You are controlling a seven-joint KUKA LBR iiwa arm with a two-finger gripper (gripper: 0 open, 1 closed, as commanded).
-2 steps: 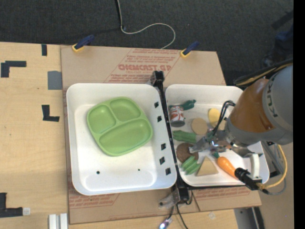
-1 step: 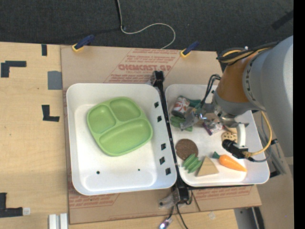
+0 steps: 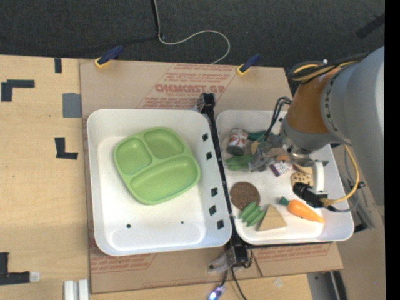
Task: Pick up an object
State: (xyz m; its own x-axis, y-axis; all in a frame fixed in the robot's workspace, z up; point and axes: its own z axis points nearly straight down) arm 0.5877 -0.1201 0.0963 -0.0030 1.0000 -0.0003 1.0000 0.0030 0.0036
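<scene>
Down in the right bin point(image 3: 337, 233) sits my end effector point(image 3: 265, 158), among the clutter near the bin's upper middle; I cannot tell its state from this angle. Going left to right on the desk point(image 3: 37, 186): two white bins, the left bin point(image 3: 100, 186) carrying one green plate point(image 3: 156, 164) with three compartments. In the right bin I count one can point(image 3: 236, 140), one brown disc point(image 3: 244, 194), one bunch of green beans point(image 3: 251, 213), one tan wedge point(image 3: 272, 219) and one carrot point(image 3: 305, 210). That carrot lies near the bin's lower right, long axis slanting, green top up-left, tip down-right. Several small pieces around the end effector are too jumbled to name.
</scene>
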